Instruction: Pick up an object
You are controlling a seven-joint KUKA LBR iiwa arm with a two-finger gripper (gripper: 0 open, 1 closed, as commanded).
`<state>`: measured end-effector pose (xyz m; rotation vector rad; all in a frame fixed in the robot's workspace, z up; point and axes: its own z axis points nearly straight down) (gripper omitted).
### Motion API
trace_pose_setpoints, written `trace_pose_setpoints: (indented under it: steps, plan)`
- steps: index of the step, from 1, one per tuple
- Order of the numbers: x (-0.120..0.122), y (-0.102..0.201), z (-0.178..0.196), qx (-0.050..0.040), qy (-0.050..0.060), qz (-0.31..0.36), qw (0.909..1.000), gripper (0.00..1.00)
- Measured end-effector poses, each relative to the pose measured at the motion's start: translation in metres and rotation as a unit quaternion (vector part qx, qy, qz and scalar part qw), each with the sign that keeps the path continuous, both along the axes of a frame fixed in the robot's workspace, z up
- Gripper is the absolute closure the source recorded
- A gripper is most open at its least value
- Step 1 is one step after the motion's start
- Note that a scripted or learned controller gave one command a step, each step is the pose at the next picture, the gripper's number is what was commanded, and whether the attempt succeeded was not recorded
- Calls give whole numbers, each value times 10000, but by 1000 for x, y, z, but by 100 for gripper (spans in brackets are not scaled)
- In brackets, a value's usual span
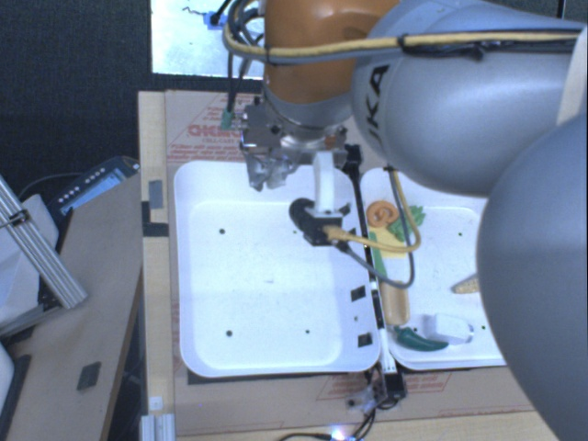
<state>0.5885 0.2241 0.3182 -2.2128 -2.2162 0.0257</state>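
Cardboard lined the bench under two white bins; the left bin point(266, 283) lay bare, while the right bin point(450, 223) held an orange spiral piece point(381, 214), a green object point(418, 341) and other small items. Above the left bin's far edge hung the gripper point(266, 175), its jaws' state impossible to tell

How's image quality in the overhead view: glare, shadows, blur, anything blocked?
Camera view: even lighting, the left bin bright but not blown out, with soft shadow under the gripper; a glary white patch at top; the arm looms large and soft-edged close to the lens, covering much of the right bin; small items there look slightly fuzzy.
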Motion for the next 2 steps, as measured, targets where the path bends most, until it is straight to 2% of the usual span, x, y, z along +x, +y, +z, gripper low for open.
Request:
trace_pose_setpoints:
  steps: [1,2]
  plan:
    - [-70,10,-154,-2,1,1,10000,100]
    - [-101,-86,-10,34,-151,-44,9999,100]
